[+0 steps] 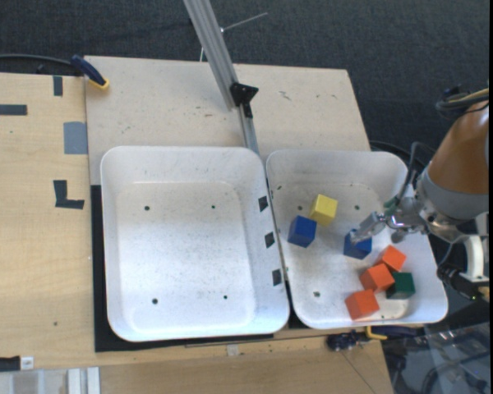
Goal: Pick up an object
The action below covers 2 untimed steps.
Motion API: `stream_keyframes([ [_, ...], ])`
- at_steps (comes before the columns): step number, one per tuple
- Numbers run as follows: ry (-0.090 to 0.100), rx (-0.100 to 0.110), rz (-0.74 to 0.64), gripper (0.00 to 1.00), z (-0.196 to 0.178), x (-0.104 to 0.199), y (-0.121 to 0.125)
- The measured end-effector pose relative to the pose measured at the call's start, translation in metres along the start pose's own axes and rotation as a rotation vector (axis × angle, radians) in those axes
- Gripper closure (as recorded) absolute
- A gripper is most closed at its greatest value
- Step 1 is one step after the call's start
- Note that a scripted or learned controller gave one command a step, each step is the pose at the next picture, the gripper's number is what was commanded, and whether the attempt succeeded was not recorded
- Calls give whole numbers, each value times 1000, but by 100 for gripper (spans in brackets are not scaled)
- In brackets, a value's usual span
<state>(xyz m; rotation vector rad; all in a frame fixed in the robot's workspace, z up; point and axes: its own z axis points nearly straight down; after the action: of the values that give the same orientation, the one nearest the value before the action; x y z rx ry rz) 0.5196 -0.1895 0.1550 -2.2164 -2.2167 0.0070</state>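
From the overhead camera I look down at a slant on two shallow white bins set side by side on a pale wooden bench (189, 113). The left bin (115, 220) has a wide, bare floor, speckled with dark scuffs, open from wall to wall. The right bin (300, 171) is more crowded: its far half and near-left corner are free, while the blocks gather toward its right and near walls.

I count seven blocks in the right bin. One yellow block (324, 208) sits near the middle, with a blue block (302, 231) touching its near-left corner. A second blue block (357, 245) lies to their right, a little apart. Three orange blocks (378, 277) cluster by the near-right corner, one of them close to the bin's near rim, and one dark green block (403, 284) sits just beside them against the right side.

My arm comes in from the right, its orange band above the bin's right wall. The gripper (364, 233) is low over the second blue block, its fingers straddling the block's top; I cannot tell whether they are clenched on it or loose.

A slim metal pole (209, 31) crosses the bench diagonally, ending at the gap between the bins. Grey and dark tape patches (74, 136) mark the bench's left side. A blue-and-yellow clamp (90, 71) sits at the far-left edge. Dark carpet (353, 15) surrounds the bench.
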Motion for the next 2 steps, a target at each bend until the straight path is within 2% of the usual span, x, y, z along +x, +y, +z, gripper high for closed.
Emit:
stream_keyframes([
  [1, -1, -1, 0, 0, 52, -9, -4],
  [2, 0, -4, -2, 100, 40, -8, -3],
])
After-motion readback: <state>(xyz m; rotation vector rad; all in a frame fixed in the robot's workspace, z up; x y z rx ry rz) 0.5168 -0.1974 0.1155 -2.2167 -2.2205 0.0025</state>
